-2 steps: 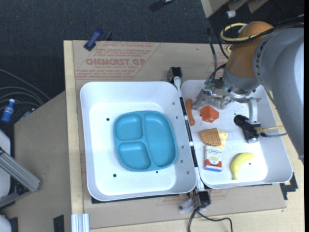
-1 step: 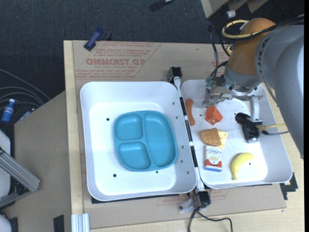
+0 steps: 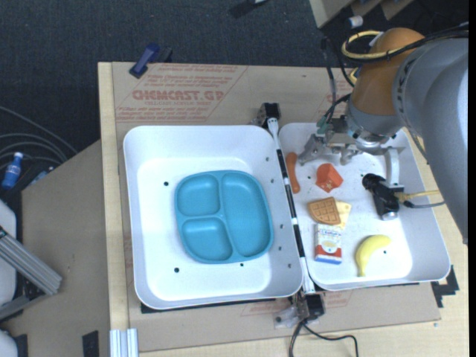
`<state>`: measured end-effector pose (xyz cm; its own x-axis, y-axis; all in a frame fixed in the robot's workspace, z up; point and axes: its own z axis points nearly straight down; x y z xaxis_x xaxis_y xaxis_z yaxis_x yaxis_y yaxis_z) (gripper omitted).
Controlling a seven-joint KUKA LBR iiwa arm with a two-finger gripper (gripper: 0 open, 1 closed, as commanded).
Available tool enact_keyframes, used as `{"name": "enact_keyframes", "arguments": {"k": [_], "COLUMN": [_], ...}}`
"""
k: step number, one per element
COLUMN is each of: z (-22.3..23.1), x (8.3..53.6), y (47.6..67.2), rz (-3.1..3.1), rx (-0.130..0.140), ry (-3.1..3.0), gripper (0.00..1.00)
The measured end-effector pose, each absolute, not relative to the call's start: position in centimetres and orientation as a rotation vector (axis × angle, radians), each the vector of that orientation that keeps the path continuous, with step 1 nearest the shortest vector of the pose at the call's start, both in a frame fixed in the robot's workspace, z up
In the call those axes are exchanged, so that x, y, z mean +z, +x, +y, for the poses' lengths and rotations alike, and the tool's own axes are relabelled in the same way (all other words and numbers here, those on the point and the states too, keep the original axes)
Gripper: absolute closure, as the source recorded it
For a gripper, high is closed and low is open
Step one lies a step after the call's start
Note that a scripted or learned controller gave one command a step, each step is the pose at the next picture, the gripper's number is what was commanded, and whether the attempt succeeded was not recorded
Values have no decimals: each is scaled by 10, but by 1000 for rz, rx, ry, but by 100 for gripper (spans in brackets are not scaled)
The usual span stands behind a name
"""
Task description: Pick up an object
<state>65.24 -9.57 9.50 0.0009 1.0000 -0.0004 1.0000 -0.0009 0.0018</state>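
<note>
Front edge of the worktop (image 3: 208, 322), a pale brown board printed with lettering, carrying two white bins. Left bin (image 3: 141, 199): one blue divided plate (image 3: 223, 216). Right bin (image 3: 424, 262): banana (image 3: 372, 253) and small carton (image 3: 329, 244) at the near side, a waffle-like cracker (image 3: 324, 210) at centre, an orange stick (image 3: 292, 172) along the left wall, and a red-orange piece (image 3: 327, 175) towards the far side. The hand (image 3: 327, 155) hovers at the far end of the right bin, just above and beside the red-orange piece, the likeliest target; whether it is open or closed cannot be told. For a sound pick, the hand should be centred over the piece and lowered straight down, clear of the orange stick and the bin wall; the piece looks small and blocky, so an off-centre closure may push it aside. The bin floor appears smooth, and light items may slide. Surroundings: dark carpeted floor (image 3: 89, 21), with loose cables (image 3: 37, 136) at the left.
</note>
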Motion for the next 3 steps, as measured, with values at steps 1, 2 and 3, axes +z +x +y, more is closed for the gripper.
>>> {"name": "enact_keyframes", "arguments": {"k": [1, 2, 3], "z": [-95, -95, -96], "x": [105, 105, 85], "y": [653, 653, 667], "rz": [2218, 2218, 2222], "rx": [4, 3, 1], "ry": [2220, 2221, 2220], "gripper": [100, 0, 0]}}
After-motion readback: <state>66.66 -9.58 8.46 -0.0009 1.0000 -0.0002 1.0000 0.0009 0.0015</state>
